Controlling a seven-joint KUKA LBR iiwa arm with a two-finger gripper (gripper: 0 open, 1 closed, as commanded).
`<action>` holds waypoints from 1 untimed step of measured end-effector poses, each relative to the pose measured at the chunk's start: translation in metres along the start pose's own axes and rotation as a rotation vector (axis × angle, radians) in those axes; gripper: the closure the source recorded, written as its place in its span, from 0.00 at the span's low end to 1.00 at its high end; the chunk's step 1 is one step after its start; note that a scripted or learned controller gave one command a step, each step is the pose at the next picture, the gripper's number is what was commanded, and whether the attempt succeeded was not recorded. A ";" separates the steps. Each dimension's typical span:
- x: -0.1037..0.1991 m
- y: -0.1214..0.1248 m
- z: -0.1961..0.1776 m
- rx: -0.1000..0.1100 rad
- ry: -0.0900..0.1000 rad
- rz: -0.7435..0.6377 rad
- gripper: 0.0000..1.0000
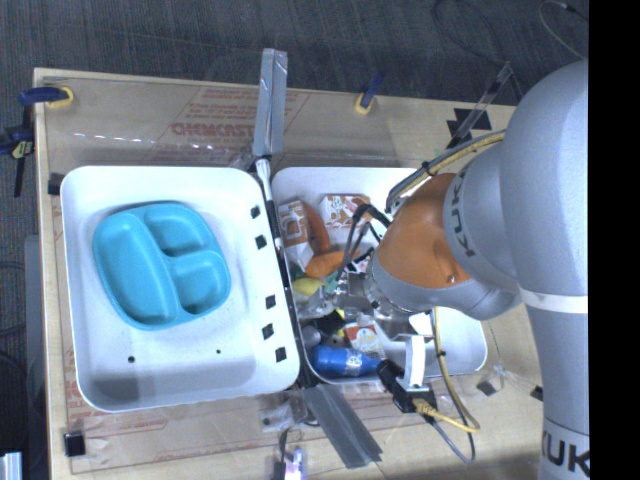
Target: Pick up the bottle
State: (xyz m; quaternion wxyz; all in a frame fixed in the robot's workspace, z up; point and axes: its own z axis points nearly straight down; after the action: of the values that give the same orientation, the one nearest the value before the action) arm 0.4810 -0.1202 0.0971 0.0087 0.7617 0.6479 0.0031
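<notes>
The blue plastic bottle [347, 361] lies on its side at the near edge of the right-hand white bin [462, 340], among clutter. The hand [345, 293] hovers just above it; whether it's clenched, I cannot tell. Best descend squarely across the bottle's body, probably avoiding neighbouring packets.

A: Item one, arm [540, 198]. Position?

B: Grey, bulky, entering from the right. Its broad upper segment fills the right side from far to near, then bends leftward and down.

A: Item two, wrist.

B: Orange band [420, 243] at centre-right, rounded, tilted toward the left. Cables loop around it on the far side and trail off toward the near side.

A: Item three, gripper [335, 293].

B: Just left of the band, pointing down. Mostly hidden beneath the wrist.
</notes>
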 end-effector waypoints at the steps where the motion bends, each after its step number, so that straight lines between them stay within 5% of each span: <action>1: 0.000 0.000 0.000 0.000 0.000 0.000 0.00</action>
State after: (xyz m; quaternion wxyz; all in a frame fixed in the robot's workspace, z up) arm 0.4810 -0.1202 0.0971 0.0087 0.7617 0.6479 0.0031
